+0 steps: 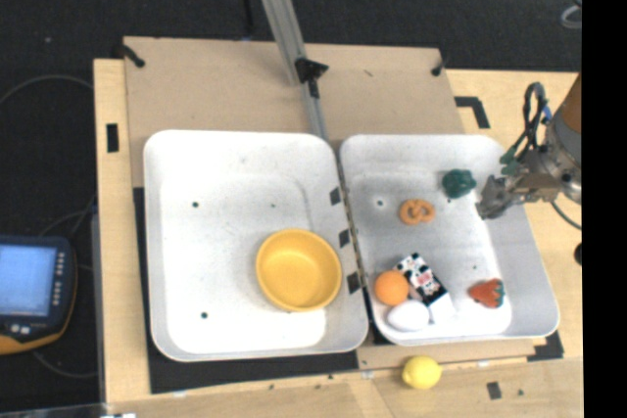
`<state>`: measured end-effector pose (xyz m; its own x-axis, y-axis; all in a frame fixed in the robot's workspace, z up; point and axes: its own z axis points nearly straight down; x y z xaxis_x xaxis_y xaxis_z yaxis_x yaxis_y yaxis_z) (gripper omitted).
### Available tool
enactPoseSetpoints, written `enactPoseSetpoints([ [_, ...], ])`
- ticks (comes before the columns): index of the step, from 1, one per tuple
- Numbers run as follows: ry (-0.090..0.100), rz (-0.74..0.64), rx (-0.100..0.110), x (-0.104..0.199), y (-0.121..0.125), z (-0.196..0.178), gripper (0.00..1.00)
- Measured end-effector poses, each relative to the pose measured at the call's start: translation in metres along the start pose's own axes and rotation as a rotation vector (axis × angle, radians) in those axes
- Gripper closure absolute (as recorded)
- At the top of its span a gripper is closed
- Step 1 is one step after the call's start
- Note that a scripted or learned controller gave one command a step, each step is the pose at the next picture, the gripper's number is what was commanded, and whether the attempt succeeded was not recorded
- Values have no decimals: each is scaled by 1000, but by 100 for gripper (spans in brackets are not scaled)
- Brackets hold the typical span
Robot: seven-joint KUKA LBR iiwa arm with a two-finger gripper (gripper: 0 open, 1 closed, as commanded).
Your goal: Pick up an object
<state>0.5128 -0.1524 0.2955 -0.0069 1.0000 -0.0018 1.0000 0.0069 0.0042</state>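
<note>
The claw (493,201) hangs over the right bin's (519,250) far right side; the green toy (458,182) lies just left. Its grip, possibly empty, I cannot tell.

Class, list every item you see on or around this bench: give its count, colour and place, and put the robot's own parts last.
bowl: 1, yellow, left bin, near its front right
green object: 1, right bin, upper right
orange pretzel-shaped object: 1, right bin, middle
orange ball: 1, right bin, front left
black-and-white object: 1, beside the ball
white object: 1, right bin, front edge
red object: 1, right bin, front right
yellow ball: 1, on the bench in front of the right bin
handheld screen: 1, far left
pincer: 1, grey, over right bin's right edge
</note>
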Motion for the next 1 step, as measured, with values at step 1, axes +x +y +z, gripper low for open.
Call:
enactPoseSetpoints([
  [1,2,3,5,50,22,18,100],
])
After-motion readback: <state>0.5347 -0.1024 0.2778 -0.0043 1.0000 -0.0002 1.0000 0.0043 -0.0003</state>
